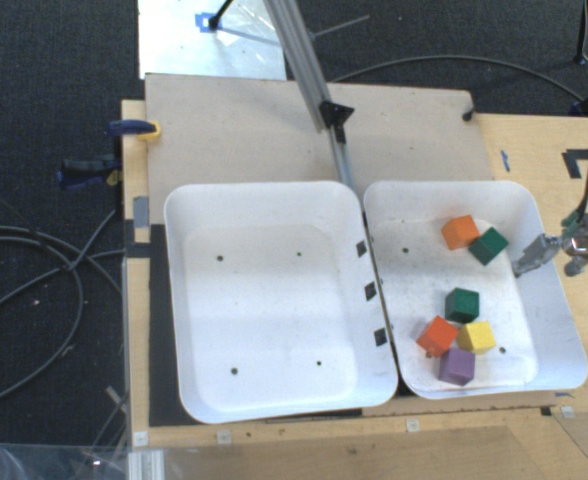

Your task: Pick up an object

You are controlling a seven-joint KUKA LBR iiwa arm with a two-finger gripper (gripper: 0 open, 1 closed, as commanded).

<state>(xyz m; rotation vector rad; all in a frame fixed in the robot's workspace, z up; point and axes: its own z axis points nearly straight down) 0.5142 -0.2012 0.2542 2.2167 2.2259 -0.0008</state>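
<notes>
1. No brand, label or readable writing shows on any block, bin or the bench
2. The right bin (549,313) holds six blocks; the left bin (264,298) stands just beside it, their rims touching along the middle
3. An orange block (460,232) sits near the right bin's far edge, with a dark green block (490,246) touching it on the side toward the bin's right edge
4. Toward the near edge is a tight cluster: a second green block (462,304) at the far side, a red-orange block (437,336) on the left, a yellow block (477,337) on the right, and a purple block (457,366) nearest the near edge
5. All the blocks are roughly cubic, so none has a clear long axis; several sit turned at a slant to the bin's walls
6. The gripper (530,258) hangs at the right bin's right edge, level with the dark green block but apart from it; nothing is seen in it
7. Whether its jaws are spread or pressed together I cannot tell
</notes>
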